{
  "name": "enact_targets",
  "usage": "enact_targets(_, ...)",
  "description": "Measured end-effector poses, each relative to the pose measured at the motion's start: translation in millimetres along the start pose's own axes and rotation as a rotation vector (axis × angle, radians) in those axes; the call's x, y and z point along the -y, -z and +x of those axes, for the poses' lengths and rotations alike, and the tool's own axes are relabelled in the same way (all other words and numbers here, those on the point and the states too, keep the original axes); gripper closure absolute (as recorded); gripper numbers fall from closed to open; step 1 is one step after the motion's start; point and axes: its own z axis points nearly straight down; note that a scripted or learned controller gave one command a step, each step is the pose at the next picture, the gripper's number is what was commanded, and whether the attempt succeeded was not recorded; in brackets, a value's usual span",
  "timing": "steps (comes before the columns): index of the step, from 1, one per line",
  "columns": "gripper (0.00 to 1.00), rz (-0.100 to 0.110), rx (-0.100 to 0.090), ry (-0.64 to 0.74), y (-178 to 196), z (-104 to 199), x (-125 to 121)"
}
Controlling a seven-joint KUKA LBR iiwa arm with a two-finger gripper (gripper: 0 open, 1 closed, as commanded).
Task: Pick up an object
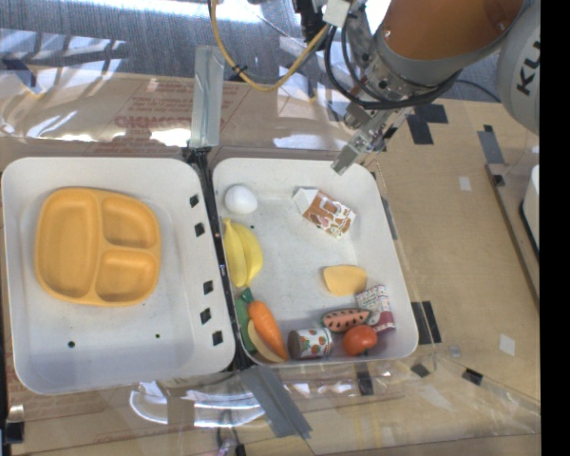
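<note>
My gripper hangs over the upper edge of the right bin, upper centre of the frame; whether it is apart or together I cannot tell. Below it lie a small carton, a white egg, a banana and a carrot. The yellow divided tray sits in the left bin.

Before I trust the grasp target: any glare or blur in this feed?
Camera view: bright glare streaks on the clear plastic sheet behind the shallow white bins and along the near edge; bin contents are evenly lit and sharp, with only soft shadows; the grey arm's orange band looms large and slightly soft.
</note>
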Motion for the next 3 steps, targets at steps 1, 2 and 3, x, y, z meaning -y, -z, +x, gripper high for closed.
enact_targets(1, 1.0, 0.003, -0.003, 0.127, 16, -31, 28)
enact_targets(2, 1.0, 0.006, -0.007, 0.459, 21, -20, 14)
enact_targets(3, 1.0, 0.008, -0.008, 0.65, 37, -6, 7)
